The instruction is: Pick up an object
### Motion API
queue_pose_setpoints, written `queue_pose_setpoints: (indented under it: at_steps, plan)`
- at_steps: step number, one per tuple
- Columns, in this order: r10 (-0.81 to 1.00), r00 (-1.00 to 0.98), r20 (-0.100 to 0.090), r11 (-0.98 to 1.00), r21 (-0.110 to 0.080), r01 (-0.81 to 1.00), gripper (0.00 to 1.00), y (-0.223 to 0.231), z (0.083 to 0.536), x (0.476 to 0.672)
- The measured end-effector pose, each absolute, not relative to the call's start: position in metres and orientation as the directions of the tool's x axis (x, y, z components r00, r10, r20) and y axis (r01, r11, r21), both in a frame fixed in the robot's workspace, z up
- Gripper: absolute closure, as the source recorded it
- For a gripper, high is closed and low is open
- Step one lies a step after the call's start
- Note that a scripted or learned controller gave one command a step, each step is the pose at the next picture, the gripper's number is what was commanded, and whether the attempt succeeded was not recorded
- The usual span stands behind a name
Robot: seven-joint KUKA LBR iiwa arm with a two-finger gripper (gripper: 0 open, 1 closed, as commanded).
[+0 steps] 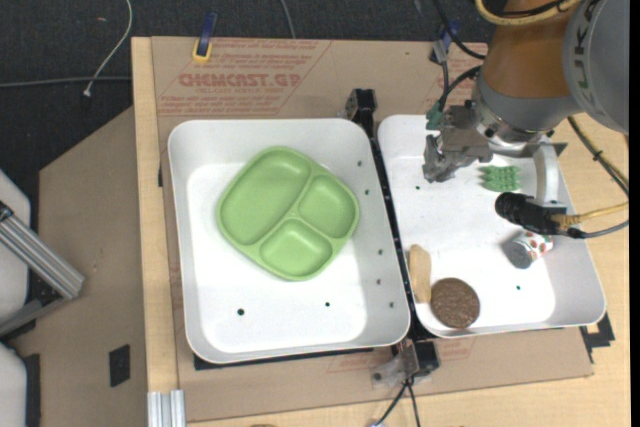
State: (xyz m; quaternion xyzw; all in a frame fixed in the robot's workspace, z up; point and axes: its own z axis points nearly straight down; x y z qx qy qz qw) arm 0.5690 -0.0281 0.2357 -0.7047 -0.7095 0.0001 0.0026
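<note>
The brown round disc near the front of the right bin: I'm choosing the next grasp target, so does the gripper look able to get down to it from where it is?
Probably yes. The gripper hangs over the right bin, and the brown disc lies uncovered. The tan stick beside it may crowd one finger.

You see two bins of smooth white plastic with a faint sheen, the left bin [200, 215] and the right bin [570, 285]. The green divided plate [288, 212] looks like matt plastic. At 6 o'clock in the right bin, the brown disc [454, 302] looks rough and dull. The bench sheet [240, 75] is matt printed cardboard. The arm's orange band [540, 5] is glossy.
</note>
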Motion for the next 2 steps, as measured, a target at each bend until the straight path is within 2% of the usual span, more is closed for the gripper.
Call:
queue_pose_setpoints:
  at_steps: [1,2]
  plan:
    - [1.0,-0.005,0.002,0.005,-0.004,1.0,1.0,0.028,0.222,0.577]
    - [1.0,-0.007,0.002,0.007,0.002,1.0,1.0,0.087,0.233,0.582]
